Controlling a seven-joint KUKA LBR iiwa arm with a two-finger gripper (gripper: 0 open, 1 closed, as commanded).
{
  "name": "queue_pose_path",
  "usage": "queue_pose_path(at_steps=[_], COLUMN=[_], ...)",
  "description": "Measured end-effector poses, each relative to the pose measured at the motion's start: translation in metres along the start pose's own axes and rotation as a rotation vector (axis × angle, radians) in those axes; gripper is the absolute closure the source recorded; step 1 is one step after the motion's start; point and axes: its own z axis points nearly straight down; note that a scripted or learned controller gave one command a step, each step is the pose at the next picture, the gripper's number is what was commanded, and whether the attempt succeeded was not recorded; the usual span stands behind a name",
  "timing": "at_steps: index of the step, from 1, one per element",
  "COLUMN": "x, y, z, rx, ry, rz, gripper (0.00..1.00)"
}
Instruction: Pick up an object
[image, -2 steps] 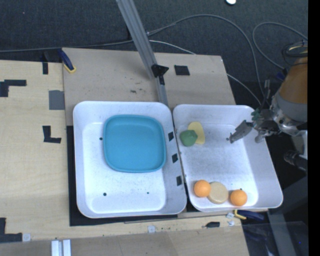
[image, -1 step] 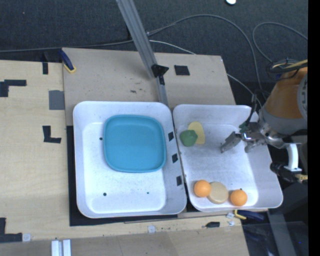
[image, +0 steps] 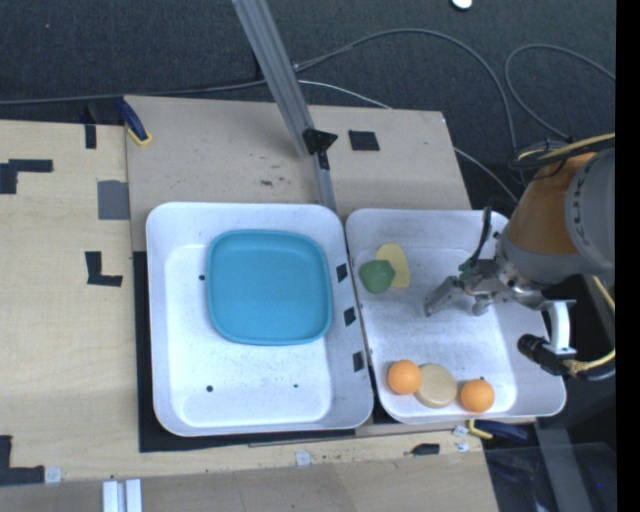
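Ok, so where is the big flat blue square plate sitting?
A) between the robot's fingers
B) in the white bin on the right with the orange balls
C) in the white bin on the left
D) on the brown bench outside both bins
C: the big flat blue square plate lies on the floor of the left white bin, while the two orange balls sit in the right white bin.

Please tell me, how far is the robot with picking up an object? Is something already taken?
Nothing looks picked yet. The end effector is above the floor of the right bin, with no object between its fingers. The green object on the yellow one, and the two orange balls beside the beige disc, all lie in that bin. Reaching one, gripping and lifting remain.
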Motion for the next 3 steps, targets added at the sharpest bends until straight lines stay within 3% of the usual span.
queue_pose_path(at_steps=[1, 3], x=[0.000, 0.006], y=[0.001, 0.007], z=[-0.013, -0.135], rx=[-0.004, -0.010], ry=[-0.001, -0.002], rz=[0.000, 0.000], gripper=[1.00, 1.00])
